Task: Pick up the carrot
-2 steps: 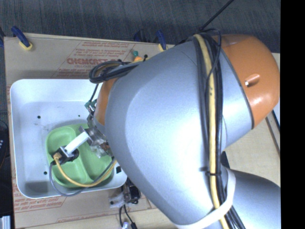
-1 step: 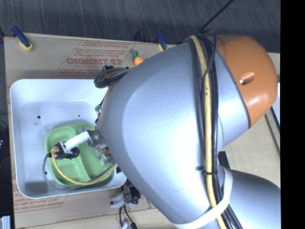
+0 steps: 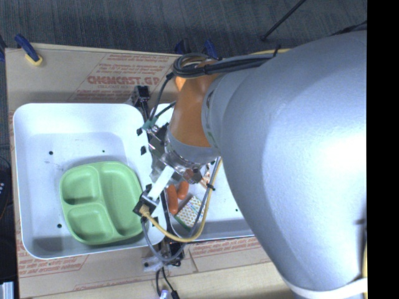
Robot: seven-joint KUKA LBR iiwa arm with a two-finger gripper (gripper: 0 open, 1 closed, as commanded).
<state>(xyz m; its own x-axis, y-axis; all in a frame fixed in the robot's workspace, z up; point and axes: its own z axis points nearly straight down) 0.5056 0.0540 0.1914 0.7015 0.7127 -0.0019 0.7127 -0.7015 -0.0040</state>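
Over at nine o'clock sits the left bin (image 3: 37, 123), white and shallow, and in its lower half lies a green divided tray (image 3: 100, 201) with three compartments, nothing visible in any of them. Moving toward the centre, the arm (image 3: 293, 161) sweeps in from three o'clock, huge and grey, its orange band (image 3: 190, 114) just above the wrist, cables looping round it and a yellow one curling down toward six o'clock. The wrist hangs over the seam between the two bins, and the gripper (image 3: 176, 189) points down into the left part of the right bin (image 3: 227, 226). There, right below the wrist, is the carrot (image 3: 177, 197): an orange piece, partly hidden by the tool, its long axis running roughly twelve to six; which end is the tip I cannot tell. Just beside it at its five o'clock lies a small patterned packet (image 3: 190, 210). Whether the tool is apart, together or clamped on the carrot, I cannot tell; the wrist covers it.
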